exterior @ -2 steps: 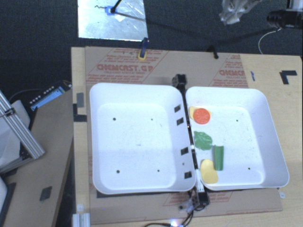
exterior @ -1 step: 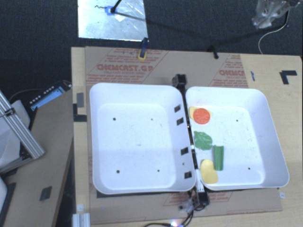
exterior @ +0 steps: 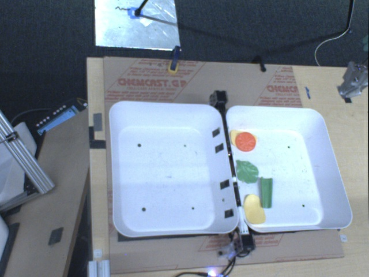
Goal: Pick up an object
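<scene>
Arm barely in frame: a grey metal piece, presumably the gripper, sits at the far right edge, above and outside the top-right corner of the right bin, over the bench. Too small and cropped to read its state, can't tell. Nothing visibly held in it. It's well apart from all the objects.

Two shallow white plastic bins side by side on a brown printed cardboard sheet, joined along the middle by a black clip strip.

Left white bin: bare floor, a few small dark dots.

Right white bin: all the pickable items are here, clustered along its left wall, next to the divider. Top to bottom:
- round red-orange disc, lying on a small yellow piece that peeks out at its left
- crumpled green leaf-shaped piece, below the disc, near it, not touching
- dark green upright rectangular block, just below-right of the leaf, looks to be touching or nearly touching it
- pale yellow oval lump, nearest the front wall, just beside the green block's lower left, close to the divider

Right half of that bin's floor is bare.

Outside the bins: a shiny silver foil square on the dark floor beyond the bench, a small yellow-and-blue clip at the cardboard's far edge.
</scene>
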Motion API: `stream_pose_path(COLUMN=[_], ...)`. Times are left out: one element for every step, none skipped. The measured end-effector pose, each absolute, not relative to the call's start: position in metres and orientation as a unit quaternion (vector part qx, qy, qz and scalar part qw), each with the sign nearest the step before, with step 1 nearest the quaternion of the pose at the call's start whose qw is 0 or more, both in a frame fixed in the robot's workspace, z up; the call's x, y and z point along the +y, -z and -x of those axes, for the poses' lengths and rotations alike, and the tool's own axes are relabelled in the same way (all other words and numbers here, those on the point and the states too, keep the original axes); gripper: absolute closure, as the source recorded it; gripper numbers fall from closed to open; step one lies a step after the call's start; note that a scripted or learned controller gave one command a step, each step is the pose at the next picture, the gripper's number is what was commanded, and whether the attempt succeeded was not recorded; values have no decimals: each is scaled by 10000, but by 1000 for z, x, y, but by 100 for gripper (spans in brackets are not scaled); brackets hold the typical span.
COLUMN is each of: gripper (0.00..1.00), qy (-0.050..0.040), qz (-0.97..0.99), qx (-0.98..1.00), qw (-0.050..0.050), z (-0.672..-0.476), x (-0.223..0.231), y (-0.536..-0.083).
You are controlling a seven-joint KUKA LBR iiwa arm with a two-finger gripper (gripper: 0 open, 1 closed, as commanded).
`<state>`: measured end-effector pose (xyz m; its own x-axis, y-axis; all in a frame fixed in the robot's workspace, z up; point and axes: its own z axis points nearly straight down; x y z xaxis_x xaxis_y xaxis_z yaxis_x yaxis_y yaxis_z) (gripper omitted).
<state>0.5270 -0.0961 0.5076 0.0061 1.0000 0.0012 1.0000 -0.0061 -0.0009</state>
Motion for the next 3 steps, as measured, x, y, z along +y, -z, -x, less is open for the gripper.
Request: stream_pose_path(gripper=[100,100,100], qy=[6,13,3], qz=[7078,7056,7086], qx=[-7064,-7086,-7056], qw=[-35,-42,-19], z=[-593,-671,-594], x=[-151,-174,-209], y=[-508,-536,-537])
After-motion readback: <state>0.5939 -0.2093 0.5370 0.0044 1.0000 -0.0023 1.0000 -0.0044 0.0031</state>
